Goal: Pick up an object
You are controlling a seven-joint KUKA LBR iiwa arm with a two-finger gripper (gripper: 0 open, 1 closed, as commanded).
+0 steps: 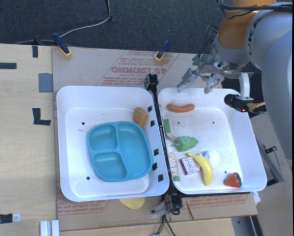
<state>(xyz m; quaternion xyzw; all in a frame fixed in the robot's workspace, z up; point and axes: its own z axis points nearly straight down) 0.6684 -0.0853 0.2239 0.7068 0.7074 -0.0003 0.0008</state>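
My gripper (196,84) hangs over the back rim of the right bin (245,132), its two fingers spread open with nothing between them. Just below it a hot dog (180,107) lies near the bin's back wall. Further forward in the same bin are a green leafy piece (186,143), a yellow banana (204,167), a small dark packet (190,165), a white round piece (213,157) and a red strawberry (232,180). The left bin (73,107) holds a blue divided plate (119,149) and a tan waffle piece (140,116).
A black divider (157,127) runs between the bins. A printed strip (173,164) lies along the right bin's left wall. A yellow disc (132,202) sits on the cardboard in front of the left bin. Yellow-blue clamps (62,45) hold the cardboard's back edge.
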